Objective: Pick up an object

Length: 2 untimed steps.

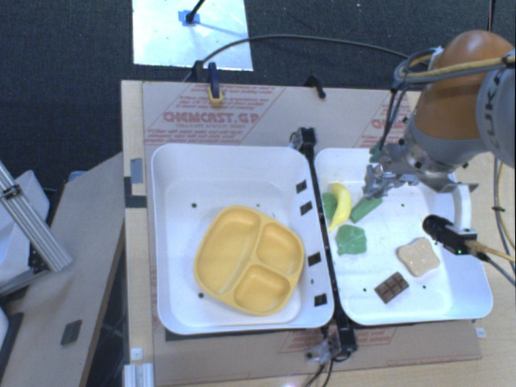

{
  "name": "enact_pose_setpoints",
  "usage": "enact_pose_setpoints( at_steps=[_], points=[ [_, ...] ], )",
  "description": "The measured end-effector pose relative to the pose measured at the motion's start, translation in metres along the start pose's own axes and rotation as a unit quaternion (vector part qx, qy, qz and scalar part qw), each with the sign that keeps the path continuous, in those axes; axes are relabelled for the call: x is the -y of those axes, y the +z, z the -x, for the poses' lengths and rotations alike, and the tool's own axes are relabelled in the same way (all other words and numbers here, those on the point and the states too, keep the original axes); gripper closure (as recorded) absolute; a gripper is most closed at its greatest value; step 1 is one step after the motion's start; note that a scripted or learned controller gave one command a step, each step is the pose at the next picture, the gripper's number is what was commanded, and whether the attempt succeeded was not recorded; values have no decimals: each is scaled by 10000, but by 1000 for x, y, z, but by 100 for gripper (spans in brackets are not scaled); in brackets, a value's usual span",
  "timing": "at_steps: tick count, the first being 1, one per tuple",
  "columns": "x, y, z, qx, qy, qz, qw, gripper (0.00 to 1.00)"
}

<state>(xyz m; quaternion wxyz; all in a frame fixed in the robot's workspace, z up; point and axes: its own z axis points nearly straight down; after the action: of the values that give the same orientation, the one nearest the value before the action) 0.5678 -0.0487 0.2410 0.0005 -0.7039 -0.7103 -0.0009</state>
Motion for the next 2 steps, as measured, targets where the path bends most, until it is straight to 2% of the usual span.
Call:
enact_pose_setpoints(
  at_steps=[2],
  points=[
    [36, -3, -107, -1, -3, -6, 10000, 100]
  ],
)
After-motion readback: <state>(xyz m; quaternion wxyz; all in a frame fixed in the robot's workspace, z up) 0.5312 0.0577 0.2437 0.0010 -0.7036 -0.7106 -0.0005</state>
